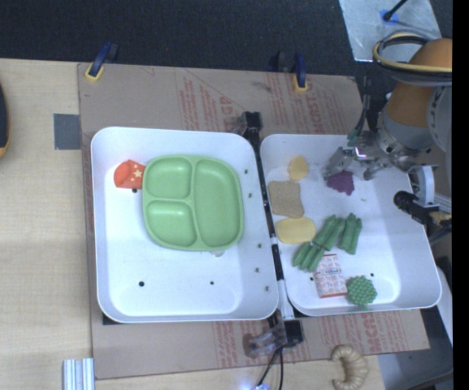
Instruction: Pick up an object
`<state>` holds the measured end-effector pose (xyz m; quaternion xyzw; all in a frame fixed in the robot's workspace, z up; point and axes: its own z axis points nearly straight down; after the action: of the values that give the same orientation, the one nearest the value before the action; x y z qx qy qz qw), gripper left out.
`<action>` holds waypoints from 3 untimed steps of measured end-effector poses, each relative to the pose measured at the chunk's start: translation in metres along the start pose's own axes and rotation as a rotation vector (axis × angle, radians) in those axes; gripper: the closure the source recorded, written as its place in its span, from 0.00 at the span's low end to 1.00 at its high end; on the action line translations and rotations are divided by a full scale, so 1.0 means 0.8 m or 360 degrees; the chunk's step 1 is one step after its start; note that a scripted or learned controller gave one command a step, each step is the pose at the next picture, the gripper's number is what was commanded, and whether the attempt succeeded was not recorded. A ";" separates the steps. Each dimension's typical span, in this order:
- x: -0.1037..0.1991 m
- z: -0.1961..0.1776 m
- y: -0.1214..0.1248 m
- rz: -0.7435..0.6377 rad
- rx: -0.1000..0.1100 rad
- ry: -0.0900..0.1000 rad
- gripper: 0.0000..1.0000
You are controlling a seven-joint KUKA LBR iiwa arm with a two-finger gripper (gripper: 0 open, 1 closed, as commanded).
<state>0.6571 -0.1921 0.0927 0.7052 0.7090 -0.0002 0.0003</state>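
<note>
Red lettering runs along the brown cardboard sheet [177, 84] under the bins but is too small to read; a small packet [329, 275] bears red print, also illegible. The desk [31, 242] is pale wood. The jaws [354, 159] hang over the right bin [413, 254], just above a purple piece [341, 183]; their opening cannot be told. A green divided plate [193, 201] lies in the left bin [116, 275].

Colours across the two white bins and the tan desk [31, 242]

The left bin [120, 283] is white and carries a pale green divided plate [193, 201] and a red piece with a yellow mark [128, 174]; the right bin [397, 258] is white with a purple lump [341, 183], yellow and beige pieces [286, 199], dark green beans [332, 238], a green knobbly ball [361, 290] and a red-and-white packet [329, 275]. Blue clamps [300, 73] sit at 12 o'clock on the brown board.
</note>
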 end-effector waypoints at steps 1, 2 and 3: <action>-0.001 -0.014 0.000 -0.0005 0.0001 -0.0003 1.00; -0.001 -0.013 0.000 -0.0007 0.0002 -0.0003 0.00; 0.005 0.002 -0.023 0.0004 0.0011 0.0001 0.00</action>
<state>0.6390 -0.1885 0.0912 0.7062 0.7080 -0.0025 -0.0023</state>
